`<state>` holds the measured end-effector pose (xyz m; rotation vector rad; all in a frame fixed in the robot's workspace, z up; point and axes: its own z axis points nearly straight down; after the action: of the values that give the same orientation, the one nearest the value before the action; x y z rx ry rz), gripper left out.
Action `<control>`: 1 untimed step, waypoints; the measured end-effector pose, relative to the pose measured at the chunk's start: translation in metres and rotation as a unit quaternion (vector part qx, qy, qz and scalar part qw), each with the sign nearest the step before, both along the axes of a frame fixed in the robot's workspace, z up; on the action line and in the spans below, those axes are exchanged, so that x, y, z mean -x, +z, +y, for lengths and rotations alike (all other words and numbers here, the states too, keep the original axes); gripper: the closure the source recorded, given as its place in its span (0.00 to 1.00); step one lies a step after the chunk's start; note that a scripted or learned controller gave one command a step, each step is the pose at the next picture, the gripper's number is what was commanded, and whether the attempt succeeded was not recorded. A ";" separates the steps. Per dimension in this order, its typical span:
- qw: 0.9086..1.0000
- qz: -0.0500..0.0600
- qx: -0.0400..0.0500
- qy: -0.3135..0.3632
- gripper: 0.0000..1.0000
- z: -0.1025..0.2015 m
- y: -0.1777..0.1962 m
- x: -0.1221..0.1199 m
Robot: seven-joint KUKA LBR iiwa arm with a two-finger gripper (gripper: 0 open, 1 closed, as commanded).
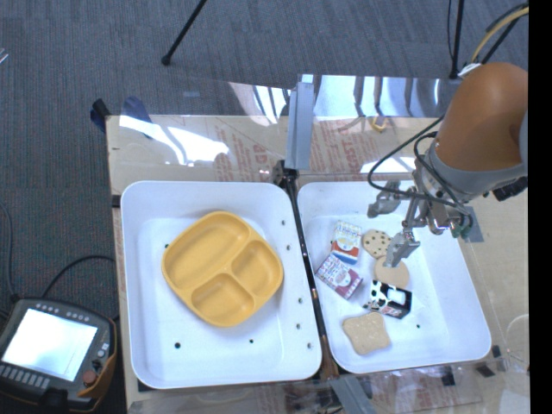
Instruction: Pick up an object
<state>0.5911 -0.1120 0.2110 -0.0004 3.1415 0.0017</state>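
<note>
So far nothing lifted; gripper (402, 253) hovering over round tan piece (392, 274) in right bin (466, 326); can't tell if holding anything; pick-up pending.

So the arm (483, 119) comes in from the right side of the view, and the big orange band up top is the first thing that grabs your eye. Right under it there's the grey wrist section, with a bunch of black cables looping off toward the left. The whole thing is leaning down and to the left, with the wrist pitched over so the tool (400, 253) hangs low at the end of it. The tool is a pretty skinny metal bit, pointing down-left. Honestly can't make out from this angle how its fingers are set, they're just too small and washed out against everything.
</note>
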 end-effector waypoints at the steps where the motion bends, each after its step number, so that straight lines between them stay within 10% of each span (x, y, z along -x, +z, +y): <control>1: 1.000 -0.005 0.001 0.001 0.00 0.020 -0.109 0.001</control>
<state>0.5898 -0.0917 0.1017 -0.0038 3.1323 -0.0012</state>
